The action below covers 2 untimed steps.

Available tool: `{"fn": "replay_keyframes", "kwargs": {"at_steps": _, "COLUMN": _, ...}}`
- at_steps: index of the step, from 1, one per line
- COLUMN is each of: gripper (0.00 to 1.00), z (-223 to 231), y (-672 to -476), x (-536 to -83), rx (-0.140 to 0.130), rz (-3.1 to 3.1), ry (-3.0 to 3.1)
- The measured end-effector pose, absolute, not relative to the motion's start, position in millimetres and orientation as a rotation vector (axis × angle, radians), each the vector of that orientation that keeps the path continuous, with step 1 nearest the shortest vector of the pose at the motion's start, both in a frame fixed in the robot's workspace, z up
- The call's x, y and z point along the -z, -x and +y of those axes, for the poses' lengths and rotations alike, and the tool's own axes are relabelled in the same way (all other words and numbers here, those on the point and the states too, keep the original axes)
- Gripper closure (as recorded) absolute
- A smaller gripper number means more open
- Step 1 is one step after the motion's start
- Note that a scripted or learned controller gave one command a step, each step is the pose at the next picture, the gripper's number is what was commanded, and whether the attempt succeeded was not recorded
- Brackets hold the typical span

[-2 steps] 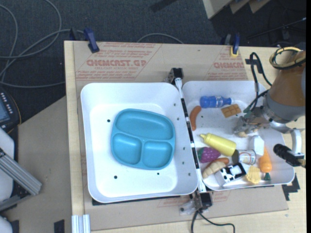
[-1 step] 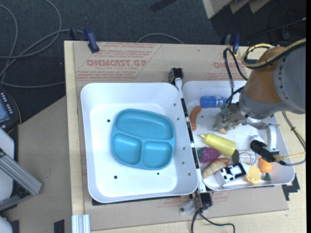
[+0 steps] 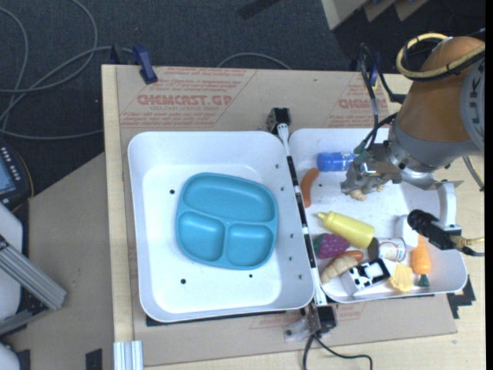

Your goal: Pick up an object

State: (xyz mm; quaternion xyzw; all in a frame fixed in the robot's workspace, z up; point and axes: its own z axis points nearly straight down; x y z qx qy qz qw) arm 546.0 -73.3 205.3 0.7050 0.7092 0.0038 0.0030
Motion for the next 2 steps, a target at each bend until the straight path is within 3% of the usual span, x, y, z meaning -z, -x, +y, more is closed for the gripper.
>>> {"fn": "replay_keyframes", "kwargs": {"at_steps": 1, "gripper": 1.00, "z": -17.1, "y": -536.4, "x": -265.9, "rx": -0.011, "rz": 2.227, "ry": -2.210}}
{"fn": "replay_keyframes", "kwargs": {"at_steps": 2, "gripper": 1.00, "z": 29.8, "y": -536.0, "x": -223.6, "rx": 0.005, "rz": 2.232, "ry": -2.220}}
